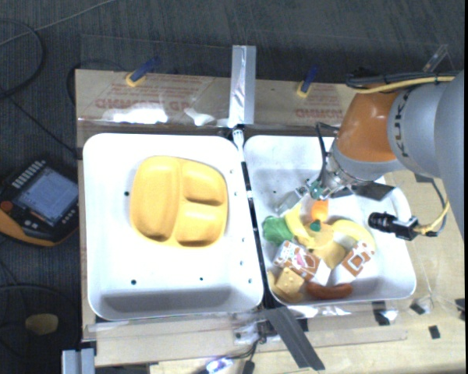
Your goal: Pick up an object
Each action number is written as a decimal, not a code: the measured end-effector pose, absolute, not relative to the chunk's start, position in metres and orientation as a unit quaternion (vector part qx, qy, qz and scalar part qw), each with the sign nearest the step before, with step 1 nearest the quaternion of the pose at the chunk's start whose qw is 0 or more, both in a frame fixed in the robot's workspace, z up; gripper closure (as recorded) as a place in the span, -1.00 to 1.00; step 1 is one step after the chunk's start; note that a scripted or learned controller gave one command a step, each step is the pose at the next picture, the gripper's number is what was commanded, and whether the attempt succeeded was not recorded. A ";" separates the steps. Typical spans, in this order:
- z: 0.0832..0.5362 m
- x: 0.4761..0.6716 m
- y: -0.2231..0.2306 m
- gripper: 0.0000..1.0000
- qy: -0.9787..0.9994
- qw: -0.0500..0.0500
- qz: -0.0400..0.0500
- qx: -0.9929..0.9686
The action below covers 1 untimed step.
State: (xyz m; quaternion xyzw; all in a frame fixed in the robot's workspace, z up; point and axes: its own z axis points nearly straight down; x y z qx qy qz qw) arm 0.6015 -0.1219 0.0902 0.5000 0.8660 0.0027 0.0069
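Note:
The right bin (390, 287) holds a heap of toy food: a yellow banana (351, 228), a green piece (274, 229), a small orange piece (318, 207), white cartons with red print (300, 261) and a red sausage (329, 291). My gripper (315, 191) reaches down from the orange-banded wrist (366, 131) into this bin. Its tip hangs just above the orange piece and the upper end of the heap. I see nothing lifted off the pile.
A yellow divided tray (179, 201) lies in the left bin (109, 287). A raised rim (249, 209) separates the two bins. A black cable part (386, 222) hangs over the right bin's right side. A handheld pendant (35, 201) lies left of the bench.

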 end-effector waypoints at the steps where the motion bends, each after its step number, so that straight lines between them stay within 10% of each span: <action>1: 0.101 0.603 -0.121 1.00 0.866 0.007 0.006 0.501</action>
